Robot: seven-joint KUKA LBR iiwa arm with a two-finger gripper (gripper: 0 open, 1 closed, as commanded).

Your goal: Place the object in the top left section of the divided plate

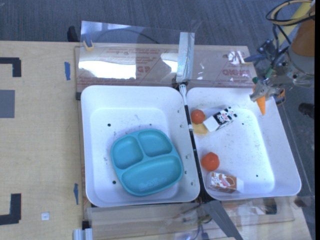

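right bin (280,176): two orange balls (210,160), two cartons (224,118), left bin: one divided plate (146,161)

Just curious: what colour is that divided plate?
Light blue, the divided plate, seen in the camera view.

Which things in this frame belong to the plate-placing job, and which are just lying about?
Job:
- blue plastic divided plate in the left white bin
- gripper
- small orange pointed piece at the gripper, probably the object

Lying about, in the right white bin:
- small orange ball
- pale yellow lump
- black-and-white carton
- larger orange-red ball
- flat brown-and-white packet
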